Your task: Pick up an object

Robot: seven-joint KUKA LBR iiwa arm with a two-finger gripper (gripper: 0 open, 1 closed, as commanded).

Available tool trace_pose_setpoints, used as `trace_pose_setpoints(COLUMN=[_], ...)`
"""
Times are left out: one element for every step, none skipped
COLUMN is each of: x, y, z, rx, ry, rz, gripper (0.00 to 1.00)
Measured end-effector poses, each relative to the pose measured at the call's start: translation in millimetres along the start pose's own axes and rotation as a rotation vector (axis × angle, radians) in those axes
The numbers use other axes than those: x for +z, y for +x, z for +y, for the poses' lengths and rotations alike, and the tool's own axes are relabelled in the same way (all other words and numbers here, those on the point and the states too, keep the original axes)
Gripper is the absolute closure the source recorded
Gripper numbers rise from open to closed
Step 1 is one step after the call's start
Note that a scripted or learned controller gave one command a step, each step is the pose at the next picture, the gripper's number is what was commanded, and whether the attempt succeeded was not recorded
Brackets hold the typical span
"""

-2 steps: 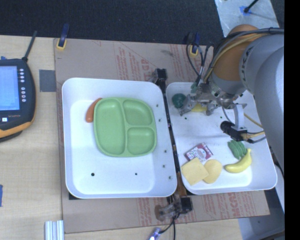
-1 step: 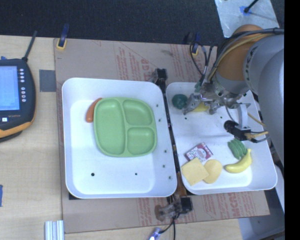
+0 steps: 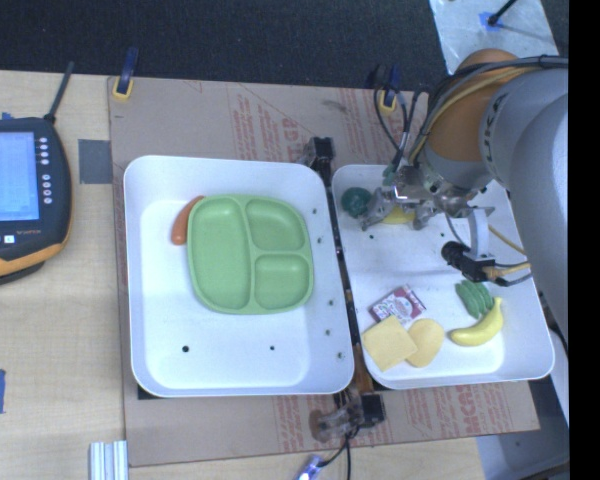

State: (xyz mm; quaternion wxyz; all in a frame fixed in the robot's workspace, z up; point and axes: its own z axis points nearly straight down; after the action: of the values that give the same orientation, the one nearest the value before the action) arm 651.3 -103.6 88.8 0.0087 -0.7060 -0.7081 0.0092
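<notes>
My gripper [image 3: 398, 211] is low over the far part of the right bin [image 3: 520, 368], beside a dark green round object [image 3: 356, 202] at the bin's far left corner. A bit of yellow [image 3: 394, 220] shows right under the gripper. Nearer the front of that bin lie a small red and white packet [image 3: 399, 305], a yellow cheese-like wedge [image 3: 388, 344], a pale yellow round piece [image 3: 426, 340], a yellow banana [image 3: 479, 327] and a green piece [image 3: 474, 296]. The grey arm with its orange band [image 3: 465, 118] covers the bin's right side.
The left bin [image 3: 160, 358] holds a green divided plate [image 3: 250, 253] with an orange-red object [image 3: 181, 221] sticking out from its left side. A tablet-like pendant [image 3: 15, 193] lies on the bench at far left. Clamps sit along the cardboard's edges.
</notes>
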Motion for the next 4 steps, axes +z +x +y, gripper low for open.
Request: trace_pose_setpoints(x=[0, -1, -11, -11], y=[0, 2, 4, 4], z=[0, 0, 1, 1], rx=[0.0, 0.002, 0.0, 0.0], ry=[0.0, 0.0, -0.005, -0.005], rz=[0.0, -0.005, -0.002, -0.002], gripper=[0.0, 0.0, 1.0, 0.0])
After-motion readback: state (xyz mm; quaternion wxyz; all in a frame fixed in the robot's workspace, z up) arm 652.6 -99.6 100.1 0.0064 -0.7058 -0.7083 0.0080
